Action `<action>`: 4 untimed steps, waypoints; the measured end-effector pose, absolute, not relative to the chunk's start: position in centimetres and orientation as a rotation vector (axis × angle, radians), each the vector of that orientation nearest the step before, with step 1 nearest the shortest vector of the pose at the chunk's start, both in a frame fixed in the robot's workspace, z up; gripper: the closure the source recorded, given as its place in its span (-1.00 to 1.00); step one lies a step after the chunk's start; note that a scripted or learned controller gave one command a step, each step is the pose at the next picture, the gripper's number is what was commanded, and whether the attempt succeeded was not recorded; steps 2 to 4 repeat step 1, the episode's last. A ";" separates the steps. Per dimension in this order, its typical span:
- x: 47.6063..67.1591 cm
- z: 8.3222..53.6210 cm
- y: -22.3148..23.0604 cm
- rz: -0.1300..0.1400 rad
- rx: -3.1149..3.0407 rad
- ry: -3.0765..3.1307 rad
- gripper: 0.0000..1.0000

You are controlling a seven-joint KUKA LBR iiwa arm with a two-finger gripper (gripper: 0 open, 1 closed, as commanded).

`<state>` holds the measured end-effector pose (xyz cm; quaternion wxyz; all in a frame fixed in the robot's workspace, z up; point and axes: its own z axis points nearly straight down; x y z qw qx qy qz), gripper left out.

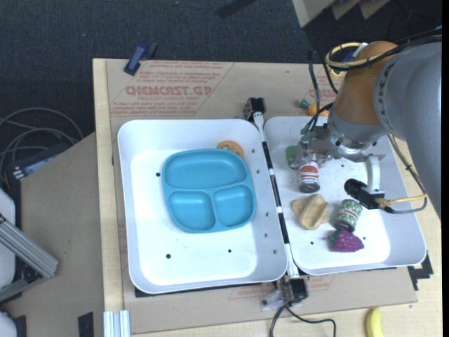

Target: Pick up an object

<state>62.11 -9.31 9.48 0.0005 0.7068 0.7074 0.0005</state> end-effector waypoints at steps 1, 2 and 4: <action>60.5 19.7 -2.5 0.003 2.219 2.222 1.00; 60.5 19.7 -2.5 0.003 2.219 2.222 1.00; 60.5 19.7 -2.5 0.003 2.219 2.222 1.00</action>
